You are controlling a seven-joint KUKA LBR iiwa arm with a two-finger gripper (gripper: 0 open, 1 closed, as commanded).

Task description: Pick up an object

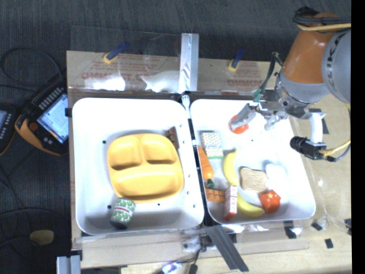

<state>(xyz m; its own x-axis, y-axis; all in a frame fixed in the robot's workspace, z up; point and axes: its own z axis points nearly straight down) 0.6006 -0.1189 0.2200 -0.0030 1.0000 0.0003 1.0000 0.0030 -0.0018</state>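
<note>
Gripper [246, 117], above the right bin [296, 181], grasps a partly hidden red object [239, 127]; banana [229, 167] and bread [253, 179] lie below.

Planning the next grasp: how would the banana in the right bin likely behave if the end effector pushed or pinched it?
The banana looks smooth and glossy, probably a light plastic toy, so it may slip under a pinch. Its curved shape would likely make it pivot rather than slide straight. It lies close beside the bread slice and carrot, so a push would probably nudge them.

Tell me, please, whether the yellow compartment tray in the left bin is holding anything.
Empty. The yellow tray lies flat in the left bin and all its compartments show bare yellow plastic.
</note>
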